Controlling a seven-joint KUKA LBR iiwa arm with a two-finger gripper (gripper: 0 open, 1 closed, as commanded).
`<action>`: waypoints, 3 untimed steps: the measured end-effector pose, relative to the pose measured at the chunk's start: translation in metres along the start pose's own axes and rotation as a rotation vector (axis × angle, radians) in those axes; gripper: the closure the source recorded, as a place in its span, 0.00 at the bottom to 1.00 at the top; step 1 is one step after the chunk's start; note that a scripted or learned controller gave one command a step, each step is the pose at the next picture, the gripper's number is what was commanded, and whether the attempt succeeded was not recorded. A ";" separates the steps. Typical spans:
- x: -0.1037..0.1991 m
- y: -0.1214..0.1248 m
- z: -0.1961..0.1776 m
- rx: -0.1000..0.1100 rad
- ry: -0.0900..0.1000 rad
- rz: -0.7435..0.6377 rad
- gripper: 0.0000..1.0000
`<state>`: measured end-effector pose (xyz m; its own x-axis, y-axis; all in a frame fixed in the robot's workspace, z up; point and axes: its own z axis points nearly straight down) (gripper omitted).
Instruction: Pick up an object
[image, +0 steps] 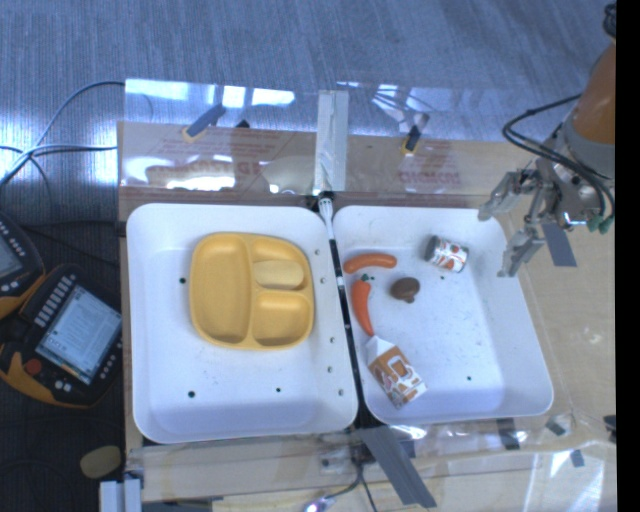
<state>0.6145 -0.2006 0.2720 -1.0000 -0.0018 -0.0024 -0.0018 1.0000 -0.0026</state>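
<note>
Fingers (506, 232) of mine hang spread wide with nothing between them, over the upper right rim of the right bin (520, 330), which puts my gripper (512, 230) at the edge rather than over its floor. That bin carries five things: one small can (447, 255) lying on its side nearest me, one brown lump (405, 289), one sausage (369, 262), one carrot (362, 303) along the left wall, and one carton (396, 374) by the front left. Its right half is bare floor. One yellow divided tray (251, 289) sits in the left bin (160, 380), with open floor around it. Both bins touch on the worktop (580, 330).
</note>
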 end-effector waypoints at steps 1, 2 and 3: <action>0.035 0.004 0.108 -0.001 0.002 0.260 0.00; 0.096 0.040 0.182 -0.001 -0.007 0.517 0.00; -0.023 0.092 0.183 -0.002 -0.009 0.796 0.00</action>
<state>0.6375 -0.1087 0.0893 -0.7011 0.7130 -0.0105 0.7130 0.7011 0.0050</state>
